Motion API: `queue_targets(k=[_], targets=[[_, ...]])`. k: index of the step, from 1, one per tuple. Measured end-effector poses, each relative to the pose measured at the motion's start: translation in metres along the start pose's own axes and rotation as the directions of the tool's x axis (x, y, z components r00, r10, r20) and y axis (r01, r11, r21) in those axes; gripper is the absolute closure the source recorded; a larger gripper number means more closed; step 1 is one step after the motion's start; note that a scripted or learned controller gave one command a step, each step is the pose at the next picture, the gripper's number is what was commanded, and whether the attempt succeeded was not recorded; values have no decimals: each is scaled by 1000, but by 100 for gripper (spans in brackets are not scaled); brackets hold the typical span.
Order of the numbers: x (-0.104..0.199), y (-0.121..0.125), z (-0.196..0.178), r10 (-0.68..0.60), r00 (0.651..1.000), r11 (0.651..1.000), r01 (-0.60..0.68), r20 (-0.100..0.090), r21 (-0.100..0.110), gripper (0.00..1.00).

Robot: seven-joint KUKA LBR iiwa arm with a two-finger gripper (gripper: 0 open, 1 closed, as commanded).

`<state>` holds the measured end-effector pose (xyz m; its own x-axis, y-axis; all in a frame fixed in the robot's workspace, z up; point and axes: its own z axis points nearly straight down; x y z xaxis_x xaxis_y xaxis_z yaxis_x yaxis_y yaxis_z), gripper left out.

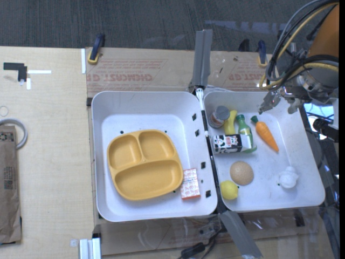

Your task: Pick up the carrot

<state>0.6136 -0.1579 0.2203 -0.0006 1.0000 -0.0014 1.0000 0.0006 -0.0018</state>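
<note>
While carrot (266,135) lies in right bin (307,196), yellow tray (144,163) in left bin (102,161), end effector (277,102) state unclear.

The carrot (266,136) is orange with a small green stalk end. It lies flat on the floor of the right bin (302,161), in the frame's right-middle, slanting from upper left down to lower right.

Looking down at a slant from a fixed spot above the bench (43,144), facing both white bins (99,161) side by side, far enough to take in the arm (323,53) entering from the right.
</note>
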Motion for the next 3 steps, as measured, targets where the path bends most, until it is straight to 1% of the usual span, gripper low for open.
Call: queue_targets(k=[1,2,3], targets=[[10,35,-49,79,997,997,-79,1,-1,0],[-14,6,89,263,965,965,-263,1,1,0],[-39,-11,129,-41,999,999,41,0,-1,0]])
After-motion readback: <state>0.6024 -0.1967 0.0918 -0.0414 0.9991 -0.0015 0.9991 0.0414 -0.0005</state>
